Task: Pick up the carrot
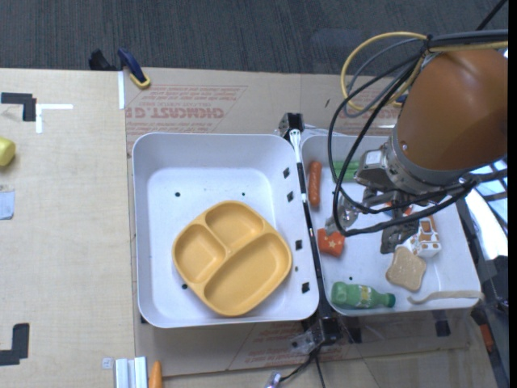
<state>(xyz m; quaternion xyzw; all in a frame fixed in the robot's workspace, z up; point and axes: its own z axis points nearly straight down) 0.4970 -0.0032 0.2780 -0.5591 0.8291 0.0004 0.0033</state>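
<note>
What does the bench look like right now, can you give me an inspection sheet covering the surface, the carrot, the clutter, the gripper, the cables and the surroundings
Surface: two white bins side by side; left bin holds a yellow divided plate.
Job's things: carrot lies lengthwise against the left wall of the right bin, apart from the gripper.
Clutter: in the right bin, a red strawberry-like piece, green bottle on its side, bread slice, pale strip.
Grippers: gripper hangs over the right bin's middle, hidden under the arm; state cannot be told.
Cables: black and yellow cables loop over the arm.
Surroundings: cardboard sheet under the bins, yellow object at the bench's left edge.
</note>
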